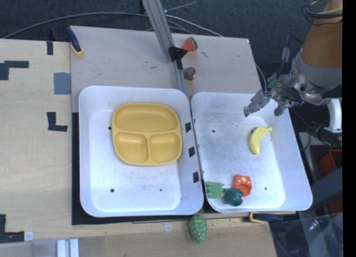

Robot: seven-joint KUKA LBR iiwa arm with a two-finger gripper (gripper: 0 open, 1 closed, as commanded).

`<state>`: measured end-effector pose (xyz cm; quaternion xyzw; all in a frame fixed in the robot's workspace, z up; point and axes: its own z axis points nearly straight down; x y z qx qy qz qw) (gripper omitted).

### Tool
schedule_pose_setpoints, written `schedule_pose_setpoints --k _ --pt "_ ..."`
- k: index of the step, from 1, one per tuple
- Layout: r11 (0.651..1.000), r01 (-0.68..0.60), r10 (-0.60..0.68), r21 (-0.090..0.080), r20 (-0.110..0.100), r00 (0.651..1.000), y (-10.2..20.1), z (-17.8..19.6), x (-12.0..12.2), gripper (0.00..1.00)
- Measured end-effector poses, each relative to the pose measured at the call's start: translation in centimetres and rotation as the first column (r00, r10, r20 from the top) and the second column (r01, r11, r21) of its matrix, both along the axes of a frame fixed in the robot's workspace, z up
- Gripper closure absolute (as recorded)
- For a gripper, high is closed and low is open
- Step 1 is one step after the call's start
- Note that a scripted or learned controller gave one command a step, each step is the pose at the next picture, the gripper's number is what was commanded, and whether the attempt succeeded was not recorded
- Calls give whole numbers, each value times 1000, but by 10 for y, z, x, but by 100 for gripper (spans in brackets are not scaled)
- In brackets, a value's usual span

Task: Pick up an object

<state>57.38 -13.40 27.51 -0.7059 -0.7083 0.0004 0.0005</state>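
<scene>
The right bin (222, 139) holds a yellow banana (257, 138) toward its right side. An orange-red toy (242, 182), a dark green toy (233, 197) and a light green piece (213, 188) lie close together near its front edge. My gripper (266, 105) hangs over the bin's far right corner, just above and behind the banana. Its two fingers are spread apart with nothing between them.
The left bin (94, 156) bears a yellow divided plate (147, 133). A green bumpy toy (197, 228) lies on the bench in front of the bins. A grey pole (158, 16) slants up behind them, with an orange-red toy (190, 43) and a brown one (189, 73) beside it.
</scene>
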Motion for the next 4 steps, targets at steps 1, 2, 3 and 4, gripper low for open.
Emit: schedule_pose_setpoints --k 1,2,3,4 --pt "1000 1 -1 0 0 1000 0 0 0 0" --pt "1000 2 -2 0 -5 1000 -5 -50 -9 0" --pt "1000 1 -1 1 -6 1000 6 -102 -13 0" --pt "1000 1 -1 0 -5 1000 8 -147 -10 0"
